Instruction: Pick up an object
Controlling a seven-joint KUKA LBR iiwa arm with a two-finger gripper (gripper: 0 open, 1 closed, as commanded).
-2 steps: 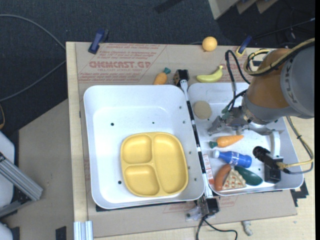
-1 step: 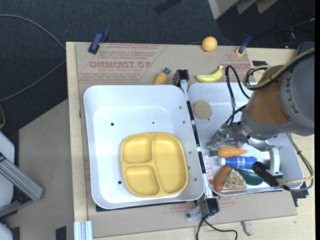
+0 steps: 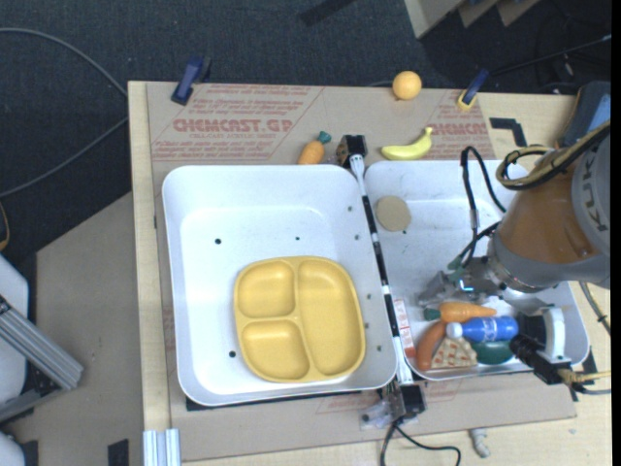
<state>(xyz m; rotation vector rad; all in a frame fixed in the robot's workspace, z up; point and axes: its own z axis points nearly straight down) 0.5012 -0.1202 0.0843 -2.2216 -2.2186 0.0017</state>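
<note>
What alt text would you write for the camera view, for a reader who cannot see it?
A grey and orange robot arm reaches from the right into the right white bin, above a pile of toy food including a carrot and a blue bottle. The left white bin holds a yellow divided plate.

Yellow divided plate lying in white bin; orange carrot, blue bottle sitting just beside gripper; yellow banana beyond.
</note>
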